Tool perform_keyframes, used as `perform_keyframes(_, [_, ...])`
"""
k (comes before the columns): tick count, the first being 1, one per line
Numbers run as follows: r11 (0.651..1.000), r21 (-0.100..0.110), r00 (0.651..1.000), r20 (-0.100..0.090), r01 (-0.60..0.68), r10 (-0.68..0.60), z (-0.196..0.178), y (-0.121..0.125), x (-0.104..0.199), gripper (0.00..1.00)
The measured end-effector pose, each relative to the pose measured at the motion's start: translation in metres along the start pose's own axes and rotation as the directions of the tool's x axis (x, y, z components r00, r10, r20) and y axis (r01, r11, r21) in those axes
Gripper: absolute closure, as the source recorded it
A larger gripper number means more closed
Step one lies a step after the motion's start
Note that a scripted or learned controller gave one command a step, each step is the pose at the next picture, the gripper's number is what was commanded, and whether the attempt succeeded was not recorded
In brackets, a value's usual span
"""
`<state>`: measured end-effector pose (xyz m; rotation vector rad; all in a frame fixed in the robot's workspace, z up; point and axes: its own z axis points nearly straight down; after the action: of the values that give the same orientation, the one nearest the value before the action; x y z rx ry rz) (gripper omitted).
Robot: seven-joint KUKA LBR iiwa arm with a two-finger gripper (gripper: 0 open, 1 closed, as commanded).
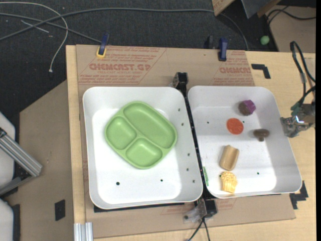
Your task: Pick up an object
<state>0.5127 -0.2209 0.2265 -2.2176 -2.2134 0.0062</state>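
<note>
The right bin [266, 185] holds several small objects. A purple piece [246, 107] lies at the back, with a red round piece [234, 126] in front of it and a small brown piece [260, 133] to the right. A tan cylinder [229, 157] and a yellow corn-like piece [228, 182] lie nearer the front. My gripper [295, 123] appears as a grey metal part just outside the right bin's right rim, level with the brown piece and apart from every object.
The left bin [100, 179] carries a green divided plate [141, 134] in its middle. A black bracket [180, 79] sits between the bins at the back. Cables [303, 69] hang at the right edge, and blue clamps [103, 44] hold the cardboard underlay.
</note>
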Motion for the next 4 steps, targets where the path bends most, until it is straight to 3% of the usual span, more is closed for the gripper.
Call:
perform_keyframes(1, [1.0,-0.008,1.0,0.003,0.002,-0.002,-0.004,0.002,0.0,0.0])
perform_keyframes(4, [1.0,-0.002,1.0,-0.001,0.002,-0.002,0.135,0.012,0.0,0.0])
